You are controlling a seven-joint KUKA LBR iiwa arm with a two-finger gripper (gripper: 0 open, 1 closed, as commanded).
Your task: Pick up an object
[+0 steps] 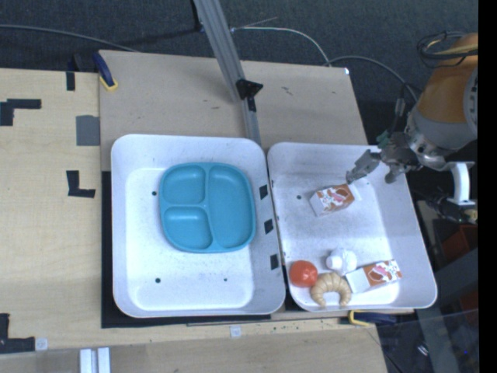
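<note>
Hovering over the right bin (404,231), the gripper (376,166) looks spread and holds nothing. Nearest pick is the small red-and-white packet (333,199) just below-left; I'd centre squarely over it before descending.

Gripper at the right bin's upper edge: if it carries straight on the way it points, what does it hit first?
Probably the small red-and-white packet, just down-left of the gripper; depth is unclear from above.

Two white bins side by side. Blue plate (207,207) in left bin (132,231). In right bin (404,216): packet (333,199), tomato (303,272), croissant (331,287), white ball (340,259), second packet (376,275). Gripper (376,166) over top right edge, fingers apart, holding nothing.
</note>
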